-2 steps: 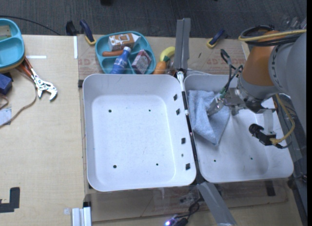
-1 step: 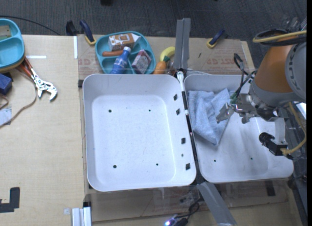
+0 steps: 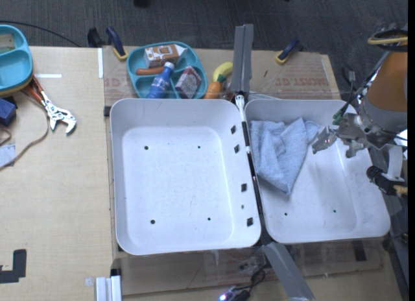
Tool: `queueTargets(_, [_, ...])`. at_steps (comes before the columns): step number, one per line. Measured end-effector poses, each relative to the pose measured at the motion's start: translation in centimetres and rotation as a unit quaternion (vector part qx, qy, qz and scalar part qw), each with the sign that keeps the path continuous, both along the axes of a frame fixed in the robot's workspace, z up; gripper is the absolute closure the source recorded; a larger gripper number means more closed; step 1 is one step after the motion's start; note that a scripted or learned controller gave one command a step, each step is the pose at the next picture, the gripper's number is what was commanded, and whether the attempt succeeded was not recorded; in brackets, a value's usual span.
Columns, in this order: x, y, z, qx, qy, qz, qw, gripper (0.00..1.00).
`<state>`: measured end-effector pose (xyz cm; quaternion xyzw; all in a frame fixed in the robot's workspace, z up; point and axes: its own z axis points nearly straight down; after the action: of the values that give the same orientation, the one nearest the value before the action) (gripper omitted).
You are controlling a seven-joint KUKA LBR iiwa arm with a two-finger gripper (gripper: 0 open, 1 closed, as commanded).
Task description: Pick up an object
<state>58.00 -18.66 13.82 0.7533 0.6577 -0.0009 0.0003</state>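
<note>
Camera view: cloth (image 3: 280, 154) lies left of pincer (image 3: 337, 141).

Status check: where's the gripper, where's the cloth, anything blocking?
Gripper over the right bin, at its right side, nothing between fingers. Blue-grey cloth crumpled at that bin's left end, not grasped. No obstruction between them.

Robot lab: clamped bench (image 3: 58, 183), white bins (image 3: 175, 176).
</note>
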Motion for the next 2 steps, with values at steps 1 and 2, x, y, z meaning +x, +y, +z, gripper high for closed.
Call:
queueTargets(1, [7.9,-1.9,-3.4,0.0004,0.000,-0.006,1.0000,0.00])
queueTargets(2, [8.0,-1.9,1.6,-0.0009,-0.001,0.023,0.9997,0.00])
